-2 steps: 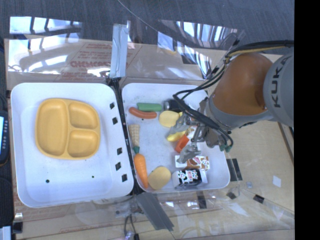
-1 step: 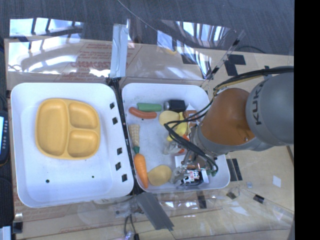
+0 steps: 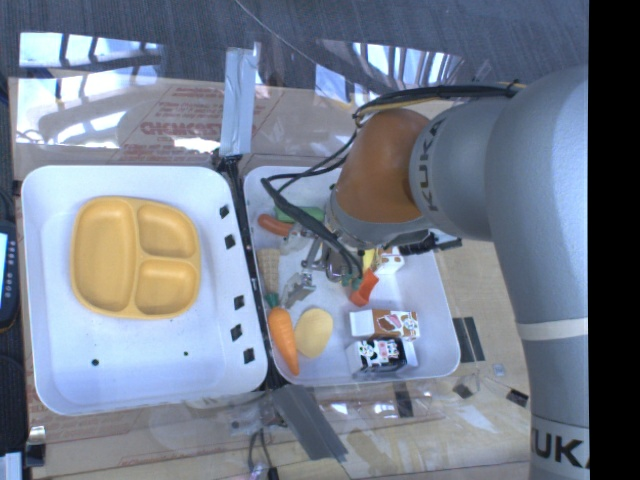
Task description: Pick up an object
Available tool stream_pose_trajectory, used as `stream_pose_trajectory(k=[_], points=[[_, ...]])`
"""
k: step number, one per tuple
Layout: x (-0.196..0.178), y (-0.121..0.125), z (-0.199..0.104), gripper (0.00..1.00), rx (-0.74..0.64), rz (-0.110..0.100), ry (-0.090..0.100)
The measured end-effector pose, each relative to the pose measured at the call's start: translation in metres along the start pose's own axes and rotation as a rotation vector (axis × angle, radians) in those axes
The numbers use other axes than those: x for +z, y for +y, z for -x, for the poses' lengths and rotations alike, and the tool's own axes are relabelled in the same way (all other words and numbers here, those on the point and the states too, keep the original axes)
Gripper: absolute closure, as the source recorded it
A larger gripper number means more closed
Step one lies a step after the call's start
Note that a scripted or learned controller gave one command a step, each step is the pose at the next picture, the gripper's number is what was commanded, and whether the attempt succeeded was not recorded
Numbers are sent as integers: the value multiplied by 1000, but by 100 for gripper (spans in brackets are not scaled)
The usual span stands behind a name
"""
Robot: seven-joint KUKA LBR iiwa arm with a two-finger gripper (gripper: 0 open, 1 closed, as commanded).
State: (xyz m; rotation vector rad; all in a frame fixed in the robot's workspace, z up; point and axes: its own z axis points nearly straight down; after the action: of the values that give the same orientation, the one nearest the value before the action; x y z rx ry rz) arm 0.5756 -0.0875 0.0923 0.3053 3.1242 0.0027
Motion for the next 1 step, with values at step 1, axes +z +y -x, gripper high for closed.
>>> stream_pose_trajectory(k=[1], points=[[-10, 0, 0, 100, -6, -2, 0]])
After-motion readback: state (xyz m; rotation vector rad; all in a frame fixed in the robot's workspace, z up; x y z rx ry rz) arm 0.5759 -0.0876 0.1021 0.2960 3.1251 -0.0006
